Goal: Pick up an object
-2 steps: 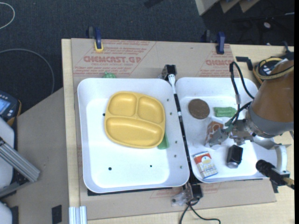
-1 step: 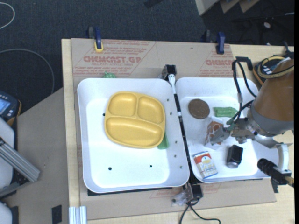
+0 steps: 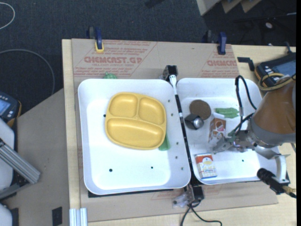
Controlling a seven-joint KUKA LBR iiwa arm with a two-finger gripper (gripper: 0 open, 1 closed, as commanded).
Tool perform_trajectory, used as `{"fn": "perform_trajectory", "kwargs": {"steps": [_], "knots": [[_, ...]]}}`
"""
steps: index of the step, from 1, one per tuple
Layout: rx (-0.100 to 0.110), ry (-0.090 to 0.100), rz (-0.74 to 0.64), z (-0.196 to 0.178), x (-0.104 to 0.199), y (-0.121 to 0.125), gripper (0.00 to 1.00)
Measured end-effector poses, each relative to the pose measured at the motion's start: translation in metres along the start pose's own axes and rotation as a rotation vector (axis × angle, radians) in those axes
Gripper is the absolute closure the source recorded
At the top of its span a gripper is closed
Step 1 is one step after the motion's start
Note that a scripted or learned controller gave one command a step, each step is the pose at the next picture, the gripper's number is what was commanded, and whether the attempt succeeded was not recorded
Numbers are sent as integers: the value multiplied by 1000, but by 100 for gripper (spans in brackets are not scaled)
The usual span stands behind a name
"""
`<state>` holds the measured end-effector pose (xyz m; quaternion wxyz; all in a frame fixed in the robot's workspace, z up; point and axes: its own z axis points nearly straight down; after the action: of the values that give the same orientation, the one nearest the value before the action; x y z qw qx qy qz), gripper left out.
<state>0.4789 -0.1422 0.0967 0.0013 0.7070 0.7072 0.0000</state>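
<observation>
The gripper [image 3: 225, 145] sits low in the right bin [image 3: 249, 173], just beside a red-and-white packet [image 3: 217, 128] — whether it is wide or narrow cannot be told. Near it lie a brown disc [image 3: 200, 108], a metal ball [image 3: 194, 122], a green leaf [image 3: 227, 111] and a small carton [image 3: 206, 165]. The left bin [image 3: 94, 140] holds a yellow tray [image 3: 135, 120].
</observation>
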Motion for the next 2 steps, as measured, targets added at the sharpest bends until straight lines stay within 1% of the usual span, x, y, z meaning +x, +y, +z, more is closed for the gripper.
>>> {"fn": "perform_trajectory", "kwargs": {"steps": [1, 2], "knots": [[-1, 0, 2, -9, 0, 0, 100], [-7, 4, -9, -93, 78, 3, 100]]}}
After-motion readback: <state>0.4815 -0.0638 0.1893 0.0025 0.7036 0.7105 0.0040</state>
